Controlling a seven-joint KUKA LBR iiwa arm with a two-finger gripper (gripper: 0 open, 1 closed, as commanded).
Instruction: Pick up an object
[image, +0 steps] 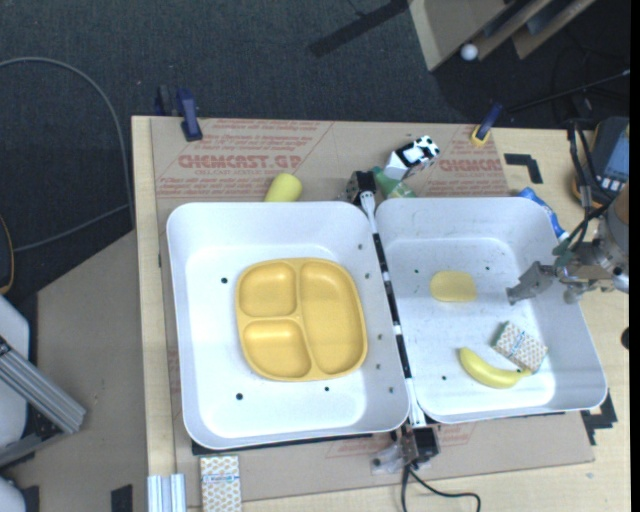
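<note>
Curved yellow plastic banana (488, 369) lying near the front of the right shallow white bin (560, 385), long axis running left-right, stalk end pointing right toward a small checkered white-and-tan packet (521, 346) touching it. Flat yellow oval piece (454, 287) farther back. Gripper (530, 285) hovering at the right side, holding nothing. "CHEMCAST GP" in red on the cardboard sheet (240, 158). Yellow three-compartment plate (301, 319) in the left white bin (200, 250).
</note>
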